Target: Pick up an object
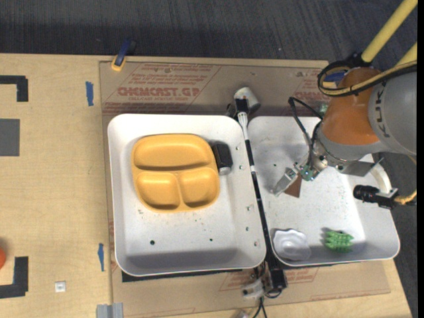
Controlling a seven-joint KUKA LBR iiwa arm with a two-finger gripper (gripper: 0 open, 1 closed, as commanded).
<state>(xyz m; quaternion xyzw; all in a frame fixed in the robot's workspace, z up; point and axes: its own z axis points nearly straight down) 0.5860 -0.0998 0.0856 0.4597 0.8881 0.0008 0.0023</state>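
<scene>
Mid-reach, the gripper (289,183) hangs over the right bin (371,244), finger state unclear, the green toy (338,240) not yet grasped.

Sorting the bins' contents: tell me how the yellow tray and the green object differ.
The yellow tray is large, smooth and split into three compartments; the green object is small and bumpy. The yellow tray lies in the left bin, the green object in the right bin. Both rest apart from the gripper.

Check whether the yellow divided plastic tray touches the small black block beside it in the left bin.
Touching: the camera view shows the yellow divided plastic tray with its right edge against the small black block, no gap visible.
</scene>
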